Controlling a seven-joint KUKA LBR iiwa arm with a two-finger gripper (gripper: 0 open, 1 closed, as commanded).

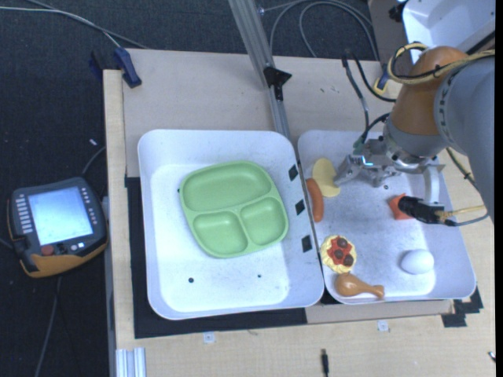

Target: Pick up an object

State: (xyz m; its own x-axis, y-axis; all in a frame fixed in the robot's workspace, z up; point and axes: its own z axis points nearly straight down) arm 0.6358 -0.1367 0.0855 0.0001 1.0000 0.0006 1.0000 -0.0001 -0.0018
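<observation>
- Camera view: my two-finger gripper hovers low at the right white bin's far-left corner, just beside the pale yellow banana-shaped toy; I cannot tell whether it is clenched.
- A white egg sits near that bin's front-right corner.

No legible text, handheld pendant screen lit but unreadable, no labels or nos. on bins

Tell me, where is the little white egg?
The white egg lies in the right bin, near its lower right corner, below the orange piece and to the right of the small pizza toy.
</observation>
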